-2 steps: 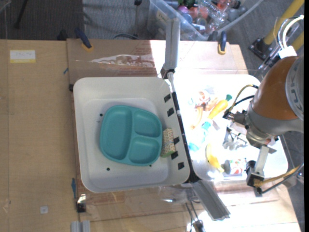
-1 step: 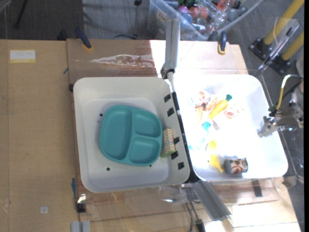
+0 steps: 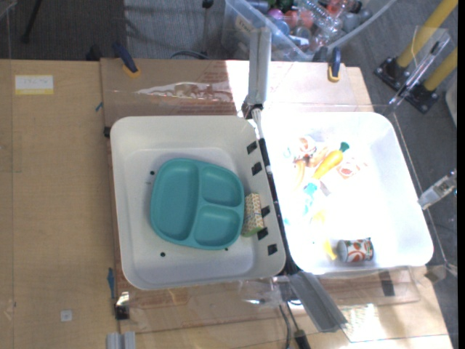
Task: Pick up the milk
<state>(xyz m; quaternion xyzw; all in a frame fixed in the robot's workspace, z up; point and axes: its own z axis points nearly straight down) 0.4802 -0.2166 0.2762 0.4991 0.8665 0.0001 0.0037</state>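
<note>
- I take the milk (image 3: 355, 251) to be the small white container with orange markings lying on its side near the front edge of the right bin (image 3: 407, 195); the label is too small to read, so that is a judgement.
- It rests on the bin floor, with a small yellow piece (image 3: 330, 249) just beside it.
- A carrot toy (image 3: 327, 163) and some small colourful bits lie well apart from it, further back in the same bin.
- The left bin (image 3: 131, 195) holds a teal plate (image 3: 196, 203) and a small patterned block (image 3: 253, 214).
- I cannot tell how the fingers stand.
- Nothing is lifted yet: approach, grasp and lift are all left.
</note>
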